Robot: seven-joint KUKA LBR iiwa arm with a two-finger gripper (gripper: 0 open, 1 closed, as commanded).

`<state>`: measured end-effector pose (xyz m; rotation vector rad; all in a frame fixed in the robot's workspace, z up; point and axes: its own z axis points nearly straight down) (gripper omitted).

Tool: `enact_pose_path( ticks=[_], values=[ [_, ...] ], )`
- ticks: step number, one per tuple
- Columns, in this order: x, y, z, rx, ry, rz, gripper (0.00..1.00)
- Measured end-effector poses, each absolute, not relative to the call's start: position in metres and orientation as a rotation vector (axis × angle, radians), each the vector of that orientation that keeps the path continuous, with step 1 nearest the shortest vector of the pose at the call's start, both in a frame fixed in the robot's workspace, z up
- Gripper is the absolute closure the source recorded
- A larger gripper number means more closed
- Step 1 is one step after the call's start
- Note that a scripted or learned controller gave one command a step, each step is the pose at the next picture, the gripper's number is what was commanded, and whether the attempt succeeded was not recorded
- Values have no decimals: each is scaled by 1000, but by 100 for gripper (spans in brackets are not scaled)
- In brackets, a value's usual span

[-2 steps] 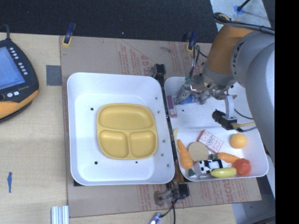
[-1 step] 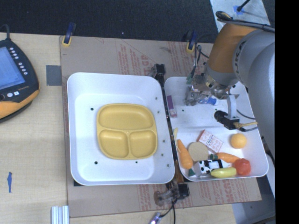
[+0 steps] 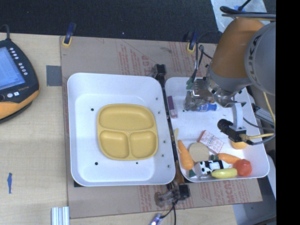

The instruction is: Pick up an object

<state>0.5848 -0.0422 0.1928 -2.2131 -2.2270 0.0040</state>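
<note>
Where the grey arm (image 3: 229, 78) reaches in from the right of the camera view, its pincer (image 3: 196, 100) hangs low over the far end of the right bin (image 3: 190, 125). Open or closed: cannot tell, and no hold on anything can be made out. Blue object (image 3: 209, 108) lies on the bin floor just beside the pincer; contact unclear. Small purple item (image 3: 171, 106) lies near that bin's left wall. Clustered at the near end are a carrot (image 3: 185, 156), tan disc (image 3: 198, 151), pink packet (image 3: 212, 142), black-and-white cow toy (image 3: 206, 168), yellow banana (image 3: 224, 173) and red tomato (image 3: 243, 167). Left bin (image 3: 79, 125) holds a yellow divided plate (image 3: 127, 130), roughly centred. Both bins sit side by side on the worktop (image 3: 33, 149).
</note>
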Motion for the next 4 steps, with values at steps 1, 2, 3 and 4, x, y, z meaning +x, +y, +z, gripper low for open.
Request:
enact_pose_path(
  ticks=[1, 2, 3, 4],
  values=[
    [584, -43, 192, -2213, -2226, 7, 0],
    [633, -71, 192, -2219, -2222, 3, 0],
    [609, -96, 108, -2223, -2238, -7, 0],
    [656, -112, 92, -2215, -2225, 2, 0]
  ],
)
